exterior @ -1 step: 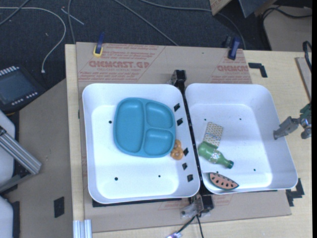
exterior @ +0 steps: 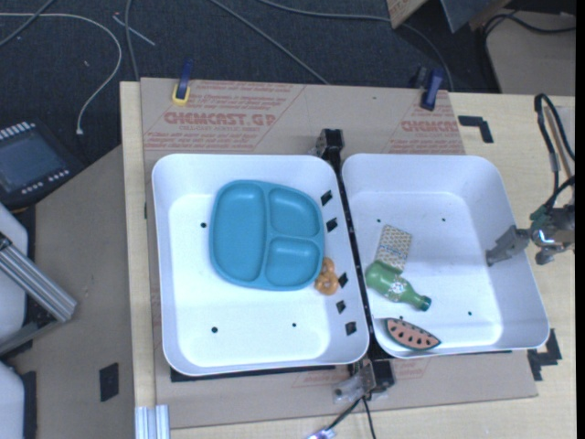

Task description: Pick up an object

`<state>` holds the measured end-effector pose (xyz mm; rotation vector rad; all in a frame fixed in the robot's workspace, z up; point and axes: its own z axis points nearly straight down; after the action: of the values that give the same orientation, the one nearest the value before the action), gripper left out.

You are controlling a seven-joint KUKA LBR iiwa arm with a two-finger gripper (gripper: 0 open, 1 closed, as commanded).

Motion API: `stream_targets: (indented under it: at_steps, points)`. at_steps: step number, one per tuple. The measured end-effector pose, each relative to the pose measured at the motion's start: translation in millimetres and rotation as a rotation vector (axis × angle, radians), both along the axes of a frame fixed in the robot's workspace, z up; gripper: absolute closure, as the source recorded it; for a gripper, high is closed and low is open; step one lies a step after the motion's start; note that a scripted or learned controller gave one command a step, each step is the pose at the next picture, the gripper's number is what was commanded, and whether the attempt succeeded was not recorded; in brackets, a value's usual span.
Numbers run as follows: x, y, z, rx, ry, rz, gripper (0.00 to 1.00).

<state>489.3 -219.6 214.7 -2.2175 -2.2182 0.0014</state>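
Note:
The right bin point(exterior: 475, 176) holds a green bottle point(exterior: 396, 284) lying on its side. A speckled grey card-like piece point(exterior: 394, 243) sits just above the bottle, and a watermelon slice point(exterior: 411, 334) rests at the bin's near rim. The left bin point(exterior: 183, 327) holds a blue divided plate point(exterior: 266, 234) with a small orange item point(exterior: 326, 280) at its lower right corner. My gripper point(exterior: 516, 241) pokes in low over the right bin's right wall, well to the right of the bottle, with nothing seen in it.
The bins sit on a cardboard sheet point(exterior: 274, 108) held by blue clamps point(exterior: 183, 85) at the back. Black clips point(exterior: 331, 218) line the divide between the bins. Cables point(exterior: 553, 144) hang at the right edge. A dark device point(exterior: 27, 158) stands far left.

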Motion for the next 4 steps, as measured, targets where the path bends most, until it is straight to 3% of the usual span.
stream_targets:
  at_steps: [2,3,4]
  points:
    - [5,8,-87,0.001,0.001,0.0,0.0]
    - [6,7,-73,-0.002,-0.005,0.0,1.0]
    - [3,-3,-19,-0.006,-0.01,-0.001,1.0]
